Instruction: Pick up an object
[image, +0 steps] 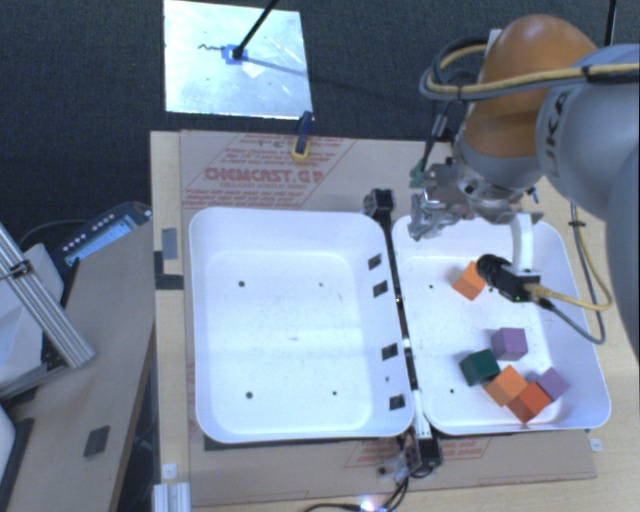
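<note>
Camera view: arm (560, 110) bends low over right bin's (590, 400) far edge.

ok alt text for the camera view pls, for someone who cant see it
A grey and orange robot arm reaches from the right, its tool above the far left corner of the right bin, which holds six small blocks: orange, purple, green. The left bin lies beside it.
</note>
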